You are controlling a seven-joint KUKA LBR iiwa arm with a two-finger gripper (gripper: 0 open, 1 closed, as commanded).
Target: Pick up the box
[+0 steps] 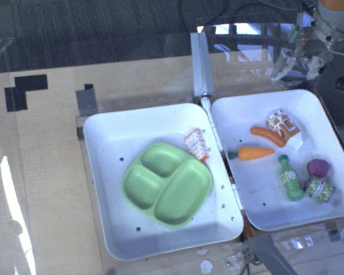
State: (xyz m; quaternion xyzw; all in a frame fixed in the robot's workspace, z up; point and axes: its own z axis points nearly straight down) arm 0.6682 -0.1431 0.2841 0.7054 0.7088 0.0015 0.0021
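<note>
A small orange-and-white box [282, 125] lies in the right bin [320, 102], near its back, partly on a white wrapper. A second small carton [196, 145], red and white, rests in the left bin [106, 143] against its right wall, touching the green plate. My gripper [296, 69] hangs above the bench just behind the right bin's back rim, up and to the right of the orange box. Its two fingers are spread apart and open, with nothing between them.
A green divided plate [168, 183] sits in the middle of the left bin. The right bin also holds a sausage [265, 135], a carrot [254, 152], a green bottle [289, 178], a purple item [318, 167] and a green-patterned can [321, 190]. Cables lie behind the bins.
</note>
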